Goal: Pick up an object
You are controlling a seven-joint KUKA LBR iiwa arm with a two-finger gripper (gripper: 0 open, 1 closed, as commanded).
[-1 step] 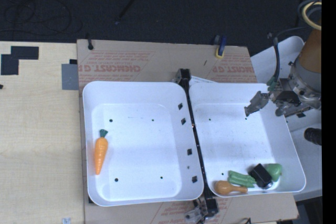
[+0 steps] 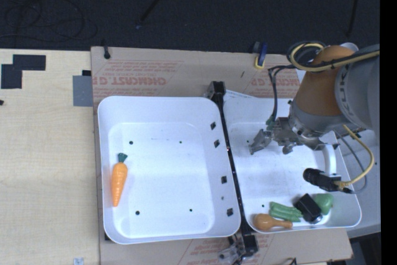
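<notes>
Gripper over right bin, jaws apart, holding nothing. I judge carrot in left bin light, rigid, slick; grasp mid-body.

Grey arm, orange band above the wrist, yellow and black cables looped alongside, grey metal hand

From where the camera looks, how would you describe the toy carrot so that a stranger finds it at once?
Start at the left white bin of the two. Follow its left wall down past the middle; the carrot lies there, pointing downward, its small green top toward the far side. It is orange and lies alone, whereas the other toys cluster in the near corner of the right bin.
</notes>
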